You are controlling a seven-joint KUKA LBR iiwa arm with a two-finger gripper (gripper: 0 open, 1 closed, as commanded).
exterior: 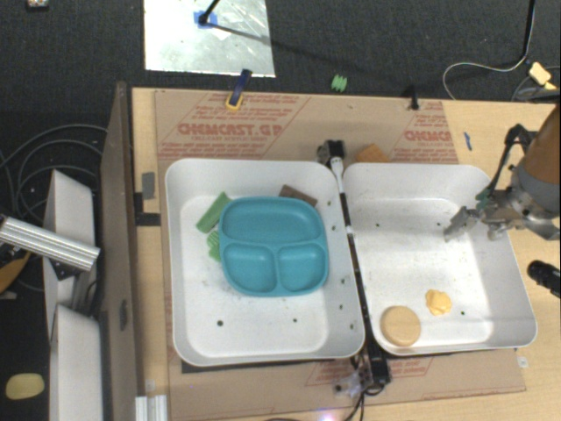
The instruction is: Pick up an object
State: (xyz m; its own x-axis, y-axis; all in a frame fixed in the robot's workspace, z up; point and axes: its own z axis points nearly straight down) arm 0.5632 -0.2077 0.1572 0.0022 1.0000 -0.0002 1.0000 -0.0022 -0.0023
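My gripper (474,228) hangs over the right side of the right bin (412,191), reaching in from the right edge. Its fingers stand open, with nothing between them. A small yellow lump (438,303) lies on the bin floor below and to the left of the gripper. A round tan disc (401,325) rests beside the lump, near the bin's front left corner. Both lie well apart from the gripper.
The left bin (188,323) holds a blue divided plate (272,246), green pieces (211,212) at the plate's left edge and a brown block (298,195) behind it. Cardboard lines the bench under both bins. Cables lie at the far right.
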